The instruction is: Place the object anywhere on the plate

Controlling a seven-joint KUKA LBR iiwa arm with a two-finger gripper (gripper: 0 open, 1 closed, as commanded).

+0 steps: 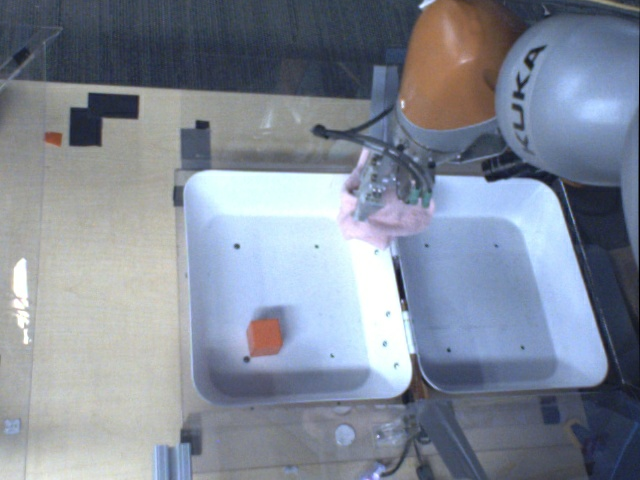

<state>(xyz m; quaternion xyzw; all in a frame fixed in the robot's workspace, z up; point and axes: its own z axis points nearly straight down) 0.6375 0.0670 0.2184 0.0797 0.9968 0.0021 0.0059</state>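
Pale wood bench [100, 318], smooth and slightly glossy, with a white glare streak near the left edge. Beyond the far edge, dark floor [200, 18] with a fine ribbed texture. On the bench's far-left part, stepped black patches [100, 118] and, just beside them, a small orange tag [53, 139]. A grey bracket [196, 146] at the far-left corner of the left bin [192, 268], another at the near edge of the bench.

Two shallow white bins side by side, rims touching along the middle seam, a few small dark dots on each floor. In the left bin, toward the near-left corner, an orange cube [265, 337] flat on the floor, casting a short shadow, apart from the walls. Right bin [585, 308] shaded along its near wall.

From the right, the grey arm [570, 88] with its orange band, reaching over the far end of the seam. Gripper [395, 190] pointing down there, directly over a crumpled-looking pink piece [372, 226] that straddles the far rims of both bins, mostly on the left one. Released, clenched or grasping the pink piece: cannot tell, the tip lost against the pink. Cube well apart from both gripper and pink piece.
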